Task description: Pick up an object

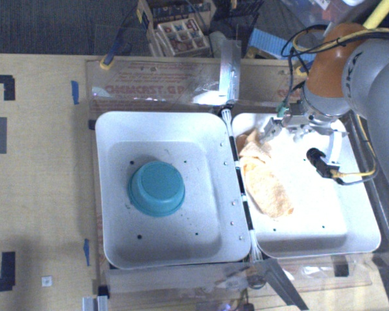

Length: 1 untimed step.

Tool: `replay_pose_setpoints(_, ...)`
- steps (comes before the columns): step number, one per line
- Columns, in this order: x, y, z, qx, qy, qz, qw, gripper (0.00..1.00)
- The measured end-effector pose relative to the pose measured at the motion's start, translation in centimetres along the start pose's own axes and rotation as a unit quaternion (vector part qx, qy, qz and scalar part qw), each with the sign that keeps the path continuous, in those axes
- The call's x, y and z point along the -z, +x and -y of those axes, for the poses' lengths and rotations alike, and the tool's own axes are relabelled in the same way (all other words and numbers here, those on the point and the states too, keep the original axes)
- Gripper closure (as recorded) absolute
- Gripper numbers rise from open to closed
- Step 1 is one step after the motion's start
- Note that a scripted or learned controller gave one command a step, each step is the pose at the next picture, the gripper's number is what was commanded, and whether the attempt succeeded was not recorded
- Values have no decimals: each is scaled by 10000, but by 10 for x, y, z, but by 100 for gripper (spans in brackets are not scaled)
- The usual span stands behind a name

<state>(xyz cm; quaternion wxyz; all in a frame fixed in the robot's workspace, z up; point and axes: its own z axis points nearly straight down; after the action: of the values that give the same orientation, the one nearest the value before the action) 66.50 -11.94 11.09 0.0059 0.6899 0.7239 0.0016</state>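
Smooth matt plastic teal bowl [157, 187], soft crumpled tan cloth [264, 180], matt white bins [117, 135]

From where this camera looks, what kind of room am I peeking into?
Most likely a robot lab or test bench. A grey and orange arm reaches over two white bins: the left bin holds a blue bowl, the right bin a tan cloth. Cables and boxes crowd the back.

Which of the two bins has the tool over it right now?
The right bin, the one holding the tan cloth. The tool hangs over its far left corner, near the cloth's top end. The left bin holds the teal bowl.
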Motion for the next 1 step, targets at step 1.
replay_pose_setpoints(1,92,-37,45,142,32,-19,9999,0)
